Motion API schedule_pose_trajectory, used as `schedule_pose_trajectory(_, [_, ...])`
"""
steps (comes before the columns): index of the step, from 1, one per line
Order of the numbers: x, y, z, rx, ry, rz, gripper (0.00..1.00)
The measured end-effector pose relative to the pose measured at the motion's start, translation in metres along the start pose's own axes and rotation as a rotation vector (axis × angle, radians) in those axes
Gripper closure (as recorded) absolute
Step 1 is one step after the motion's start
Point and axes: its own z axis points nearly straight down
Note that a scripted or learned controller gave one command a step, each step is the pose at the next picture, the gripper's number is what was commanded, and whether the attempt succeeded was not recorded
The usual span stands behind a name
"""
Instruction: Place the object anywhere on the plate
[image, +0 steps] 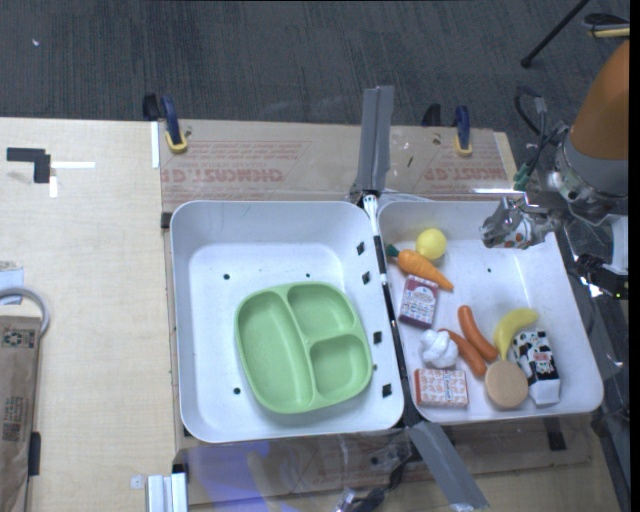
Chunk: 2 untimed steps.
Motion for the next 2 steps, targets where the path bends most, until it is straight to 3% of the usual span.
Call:
schedule_pose_trajectory(1, [0.081, 0.016, 0.016, 0.002, 0.0, -0.259, 1.0])
schedule_pose_trajectory(2, [0.1, -0.094, 0.038, 0.003, 0.0, -0.235, 1.0])
